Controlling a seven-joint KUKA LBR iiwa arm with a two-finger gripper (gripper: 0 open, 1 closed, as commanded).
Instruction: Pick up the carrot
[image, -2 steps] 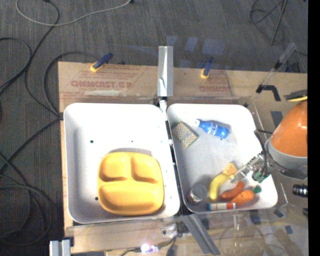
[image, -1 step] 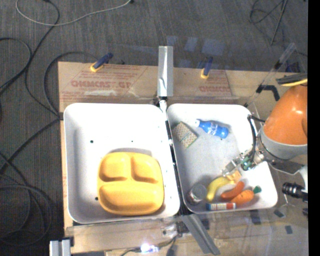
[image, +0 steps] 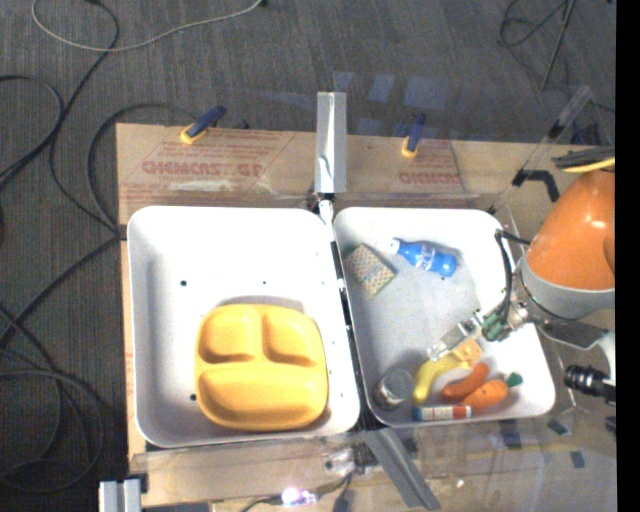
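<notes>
Leftmost, yellow tray (image: 262, 378) in left bin (image: 160, 240). Right bin (image: 440, 225): banana (image: 432, 375), then carrot (image: 487, 393) right of banana, long axis running left-right, green top rightward. Pincer (image: 462, 345) above banana; spread cannot be told.

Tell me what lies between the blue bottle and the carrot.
In the camera view, bare white floor of the right bin below the blue bottle, then the gripper and a yellow banana before the carrot.
</notes>
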